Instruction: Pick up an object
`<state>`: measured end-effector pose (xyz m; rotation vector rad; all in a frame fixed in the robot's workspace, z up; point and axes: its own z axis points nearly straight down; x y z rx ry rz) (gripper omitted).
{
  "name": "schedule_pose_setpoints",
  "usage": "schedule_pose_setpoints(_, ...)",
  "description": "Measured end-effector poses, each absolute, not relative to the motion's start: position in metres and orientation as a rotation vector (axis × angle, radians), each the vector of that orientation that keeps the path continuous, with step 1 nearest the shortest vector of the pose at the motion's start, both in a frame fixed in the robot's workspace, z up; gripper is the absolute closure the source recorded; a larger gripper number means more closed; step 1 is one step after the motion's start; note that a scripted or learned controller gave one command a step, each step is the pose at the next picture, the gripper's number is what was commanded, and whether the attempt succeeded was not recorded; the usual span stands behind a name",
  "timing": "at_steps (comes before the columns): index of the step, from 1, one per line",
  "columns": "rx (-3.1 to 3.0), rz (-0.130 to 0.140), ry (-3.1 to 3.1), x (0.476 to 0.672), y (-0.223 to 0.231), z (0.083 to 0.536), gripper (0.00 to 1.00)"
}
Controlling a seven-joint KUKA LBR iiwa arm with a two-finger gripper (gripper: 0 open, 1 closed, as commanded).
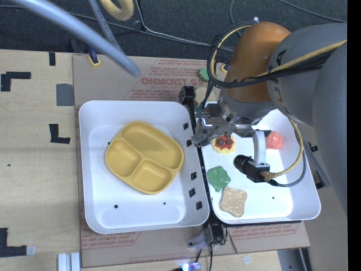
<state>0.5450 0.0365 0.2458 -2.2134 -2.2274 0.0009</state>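
Red "CHEMCAST" lettering on cardboard, yellow divided tray in left bin, fingers' state cannot be told

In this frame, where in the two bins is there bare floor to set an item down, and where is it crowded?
Left bin: bare floor along the near edge below the yellow divided tray, plus a strip at its left wall. Right bin: a bare patch near the front right corner, right of the cracker. Crowded: the right bin's left half, where gripper, green piece and red-yellow toy cluster.
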Motion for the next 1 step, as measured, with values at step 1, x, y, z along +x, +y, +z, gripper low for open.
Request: schedule_pose_setpoints(1,-2.216,0.002,-2.226,0.5609,0.079,0.2405,1.0)
